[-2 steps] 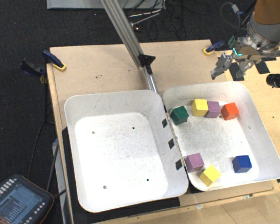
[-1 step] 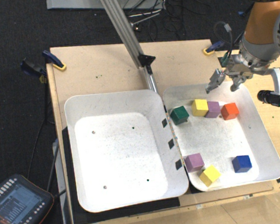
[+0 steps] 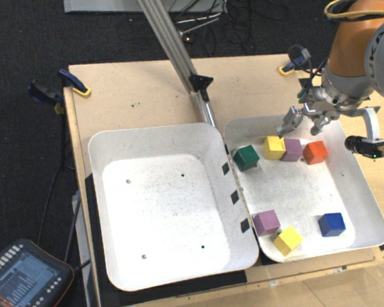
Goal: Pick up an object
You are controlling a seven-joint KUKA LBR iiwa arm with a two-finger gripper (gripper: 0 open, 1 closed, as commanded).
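In the camera view, two shallow white bins are seen side by side on a tan bench [image 3: 144, 86]. The left bin [image 3: 110, 151] shows only a speckled floor. The right bin [image 3: 360, 193] carries seven small blocks.

Taking the middle of the right bin as the clock centre, a row of four blocks is found along the far side. A green cube [image 3: 246, 156] lies at about ten o'clock, near the divide between the bins. A yellow cube [image 3: 274, 147] lies at about eleven o'clock, and a pale purple block [image 3: 292, 150] is set touching it on its three o'clock side. An orange cube [image 3: 315, 152] sits just beside the purple block, at about one o'clock.

Three more blocks are placed along the near side. A second purple cube [image 3: 266, 221] lies at about eight o'clock, with a second yellow cube [image 3: 288, 239] just beside it at about seven o'clock. A blue cube [image 3: 331, 224] is found at about five o'clock, well apart from those two.

The arm [image 3: 358, 43] is seen entering from three o'clock, its orange band above the wrist. The gripper [image 3: 303, 123] is held over the far rim of the right bin, at about twelve o'clock, just above the yellow, purple and orange row. Its two fingers are spread apart, and nothing is seen between them.
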